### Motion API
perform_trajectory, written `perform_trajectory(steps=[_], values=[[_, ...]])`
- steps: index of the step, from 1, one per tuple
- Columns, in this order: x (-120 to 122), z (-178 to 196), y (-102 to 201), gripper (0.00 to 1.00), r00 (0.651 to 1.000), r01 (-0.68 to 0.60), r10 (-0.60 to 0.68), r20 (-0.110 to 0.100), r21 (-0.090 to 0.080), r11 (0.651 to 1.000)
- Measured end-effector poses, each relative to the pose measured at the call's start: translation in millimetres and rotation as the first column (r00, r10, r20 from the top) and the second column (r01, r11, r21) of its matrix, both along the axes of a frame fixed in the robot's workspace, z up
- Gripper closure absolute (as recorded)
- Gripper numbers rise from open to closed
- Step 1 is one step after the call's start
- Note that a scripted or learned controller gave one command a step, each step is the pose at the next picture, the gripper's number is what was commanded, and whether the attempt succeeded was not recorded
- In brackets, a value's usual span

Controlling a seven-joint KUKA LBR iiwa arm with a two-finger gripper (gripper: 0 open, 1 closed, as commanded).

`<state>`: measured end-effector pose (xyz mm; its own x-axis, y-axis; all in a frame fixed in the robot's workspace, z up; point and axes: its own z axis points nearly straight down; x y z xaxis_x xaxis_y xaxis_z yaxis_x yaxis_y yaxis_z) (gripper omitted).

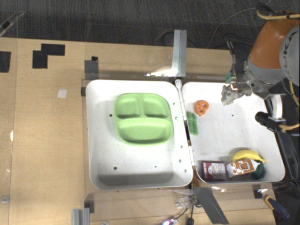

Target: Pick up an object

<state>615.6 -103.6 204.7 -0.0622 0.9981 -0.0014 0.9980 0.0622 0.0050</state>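
The pincer [228, 96] hung over the back of the right bin [243, 128], near its far wall, and whether it was apart or together could not be told at that slant; nothing showed in it. The step in hand looked like the approach: the arm [269, 50] had a reach over the bin but no object was taken yet.

Nearest was a small orange thing [201, 107], lying just to the camera's left of the pincer on bare white floor, apart from everything else. That seemed the likeliest pick. The next move would call for a short shift toward it, then a straight drop with the pincer wide enough to take it.

A green piece [191, 124] lay against the divider [184, 125] between the bins (too tight to the wall for an easy grasp, I judged). Along the near wall sat a dark carton [216, 169], a brown box [243, 167], a banana [248, 155] and a dark green thing [259, 171], all touching or nearly so; crowded, and hard by the rim.

The middle of the right bin was open, giving good room to descend. The left bin [101, 139] held a green tray [142, 117], well apart from the pincer. Both bins sat on the desk [42, 139].
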Motion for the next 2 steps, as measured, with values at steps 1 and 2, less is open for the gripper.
perform_trajectory(steps=[1, 2], values=[[31.3, 21.1, -48.3, 1.0, 0.985, 0.171, -0.171, 0.001, 0.0, 0.985], [31.3, 20.9, -47.8, 0.0, 0.985, 0.17, -0.17, 0.001, 0.0, 0.985]])
